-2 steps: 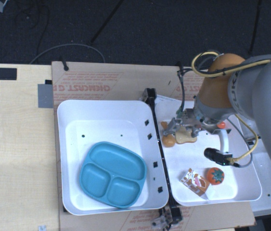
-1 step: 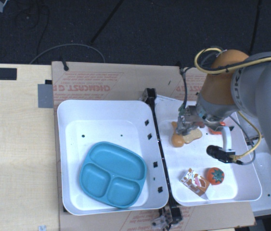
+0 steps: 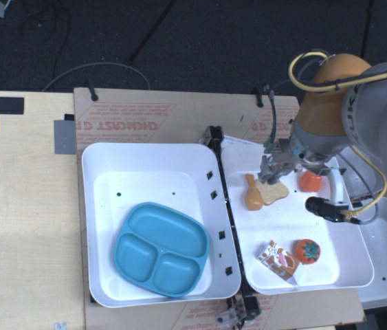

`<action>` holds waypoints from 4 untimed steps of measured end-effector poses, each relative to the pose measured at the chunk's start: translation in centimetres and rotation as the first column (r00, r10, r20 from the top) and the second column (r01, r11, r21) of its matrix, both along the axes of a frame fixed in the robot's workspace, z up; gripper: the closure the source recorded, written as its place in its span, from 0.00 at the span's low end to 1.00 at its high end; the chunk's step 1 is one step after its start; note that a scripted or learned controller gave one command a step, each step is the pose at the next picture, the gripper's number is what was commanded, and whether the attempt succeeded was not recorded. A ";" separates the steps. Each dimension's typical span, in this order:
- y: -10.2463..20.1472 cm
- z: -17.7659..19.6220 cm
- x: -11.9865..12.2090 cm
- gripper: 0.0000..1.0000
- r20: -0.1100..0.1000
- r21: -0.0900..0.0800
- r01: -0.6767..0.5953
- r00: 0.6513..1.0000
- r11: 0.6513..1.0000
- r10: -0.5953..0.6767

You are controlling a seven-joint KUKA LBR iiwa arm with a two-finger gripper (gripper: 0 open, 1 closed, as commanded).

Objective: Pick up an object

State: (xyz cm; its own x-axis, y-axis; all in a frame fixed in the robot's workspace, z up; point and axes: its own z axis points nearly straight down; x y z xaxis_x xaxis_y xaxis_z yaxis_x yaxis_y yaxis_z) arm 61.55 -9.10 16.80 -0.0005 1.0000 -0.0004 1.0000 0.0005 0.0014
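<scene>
Jaws (image 3: 273, 174): low in the right bin (image 3: 358, 253), right over the tan toy's upper edge; open or closed, cannot tell.
Tan toy (image 3: 262, 194): on the right bin's floor, upper left part, just under the jaws.
Tomato (image 3: 307, 251): near the front, beside a packet (image 3: 278, 258).
Left bin (image 3: 111, 163): blue tray (image 3: 160, 249).

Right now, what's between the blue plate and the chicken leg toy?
In the camera view, the black divider where the two white bins meet lies between the blue plate and the chicken leg toy.
</scene>
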 end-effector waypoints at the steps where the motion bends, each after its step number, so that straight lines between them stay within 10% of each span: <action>1: -0.2 6.4 0.3 1.00 0.002 0.000 0.000 1.000 1.000 0.000; 2: -0.3 11.1 0.3 1.00 0.001 0.000 0.000 1.000 1.000 0.000; 4: 10.7 7.9 -2.7 1.00 -0.007 0.002 -0.004 1.000 1.000 0.004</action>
State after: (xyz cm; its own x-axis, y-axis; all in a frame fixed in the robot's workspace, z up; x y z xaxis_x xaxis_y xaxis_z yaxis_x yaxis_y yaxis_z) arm 58.85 1.57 24.74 -0.0044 1.0000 0.0018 1.0000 0.0044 -0.0061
